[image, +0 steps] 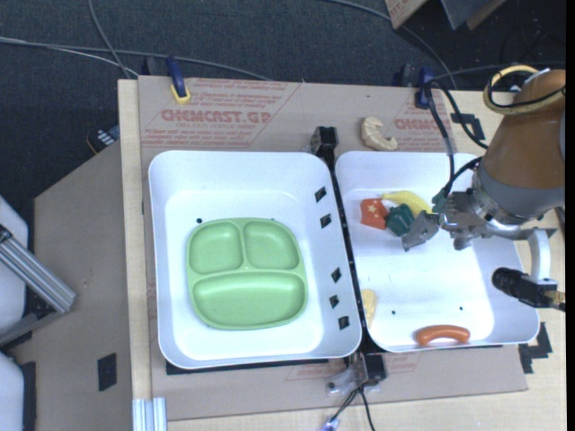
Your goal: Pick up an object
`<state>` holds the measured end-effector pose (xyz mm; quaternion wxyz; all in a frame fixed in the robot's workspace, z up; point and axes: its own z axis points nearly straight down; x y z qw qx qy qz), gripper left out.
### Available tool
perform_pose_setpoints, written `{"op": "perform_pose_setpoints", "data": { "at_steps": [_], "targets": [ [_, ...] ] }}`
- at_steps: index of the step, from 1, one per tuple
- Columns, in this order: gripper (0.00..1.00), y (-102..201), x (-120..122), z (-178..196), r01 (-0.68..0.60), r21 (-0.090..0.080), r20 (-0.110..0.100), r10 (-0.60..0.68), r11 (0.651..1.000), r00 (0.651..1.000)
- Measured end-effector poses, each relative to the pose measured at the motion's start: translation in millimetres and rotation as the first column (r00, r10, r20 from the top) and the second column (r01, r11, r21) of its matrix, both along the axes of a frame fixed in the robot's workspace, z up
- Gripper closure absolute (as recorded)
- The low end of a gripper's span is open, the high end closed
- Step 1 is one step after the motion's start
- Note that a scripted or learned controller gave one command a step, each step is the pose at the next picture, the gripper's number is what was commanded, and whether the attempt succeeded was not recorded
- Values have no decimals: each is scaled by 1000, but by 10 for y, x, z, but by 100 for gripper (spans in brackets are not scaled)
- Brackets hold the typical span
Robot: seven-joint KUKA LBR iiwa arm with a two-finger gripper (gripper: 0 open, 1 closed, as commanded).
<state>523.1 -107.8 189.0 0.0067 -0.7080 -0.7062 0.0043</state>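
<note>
claw [420,233]: mine, low in right bin [467,321], can't tell its state
toys: red block [373,213], teal piece [401,217], banana [406,199] bunched just left of claw, teal one nearest
sausage [442,335]: well below claw, front rim
tray [247,272]: green, far left, other bin

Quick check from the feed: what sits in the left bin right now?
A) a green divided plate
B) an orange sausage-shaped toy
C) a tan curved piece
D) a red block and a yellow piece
A: the green divided plate lies flat in the left bin, its three compartments facing up.
</note>
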Motion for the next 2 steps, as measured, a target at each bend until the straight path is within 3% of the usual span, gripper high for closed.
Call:
{"op": "perform_pose_setpoints", "data": {
  "at_steps": [1,2],
  "targets": [
    [0,2,32,67,-3,-2,14,3,1000,1000],
    [0,-9,16,-567,-2,0,8,2,1000,1000]
  ]
}}
